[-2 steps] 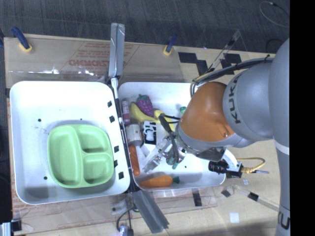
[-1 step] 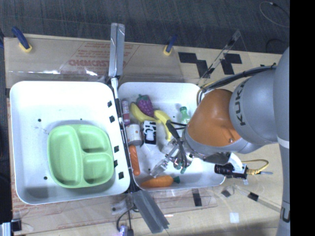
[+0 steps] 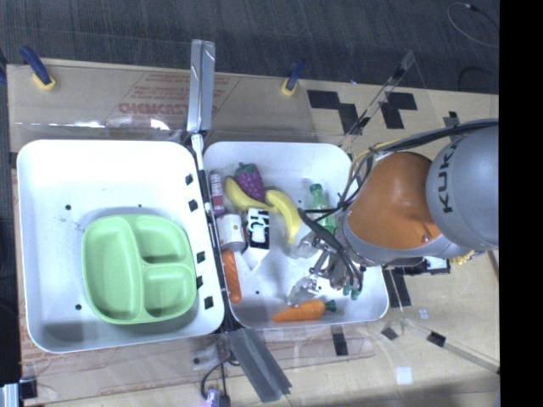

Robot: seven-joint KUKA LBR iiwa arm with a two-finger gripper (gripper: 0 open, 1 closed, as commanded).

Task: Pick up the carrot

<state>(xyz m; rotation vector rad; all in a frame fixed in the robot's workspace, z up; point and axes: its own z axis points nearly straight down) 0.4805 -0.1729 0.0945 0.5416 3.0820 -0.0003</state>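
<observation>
So the carrot [image 3: 299,313] is lying flat near the front wall of the right bin [image 3: 254,153], long axis running roughly left-right, green top toward the right, orange tip pointing left and tilted a touch down. My fingers [image 3: 316,280] are hovering just above it, metal and kind of cluttered looking, and honestly I can't tell how far apart they are from this angle. Nothing visibly between them. Smooth plastic-looking stuff around: two bananas [image 3: 284,211], purple grapes [image 3: 249,177]. Left bin [image 3: 42,168] has a green divided tray [image 3: 138,268].
</observation>
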